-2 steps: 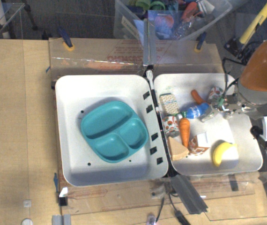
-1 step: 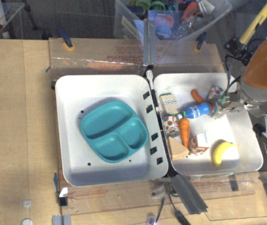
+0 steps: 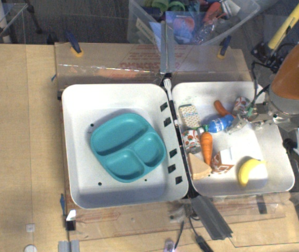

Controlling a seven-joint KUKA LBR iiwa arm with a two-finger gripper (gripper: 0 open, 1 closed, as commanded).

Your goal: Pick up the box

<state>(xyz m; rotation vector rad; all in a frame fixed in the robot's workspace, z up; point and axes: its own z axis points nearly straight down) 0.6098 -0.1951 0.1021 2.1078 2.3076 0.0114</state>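
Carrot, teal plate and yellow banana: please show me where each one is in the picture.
carrot [image 3: 206,145]: camera view, middle of its orange body.
teal plate [image 3: 113,140]: camera view, floor of its large compartment.
banana [image 3: 247,170]: camera view, middle of the fruit.

A small rectangular cardboard box [image 3: 189,115] with a pale, patterned top face is lying flat in the right white bin [image 3: 280,185], toward ten o'clock from that bin's middle and sitting close to the divider wall. Its long side is running roughly from twelve to six o'clock, tilting slightly. The printing on it is looking greenish and speckled, though the view is too coarse to read it. A red-and-white patterned packet [image 3: 192,140] is lying just at its six o'clock, and a blue bottle [image 3: 219,124] is lying at its three o'clock.
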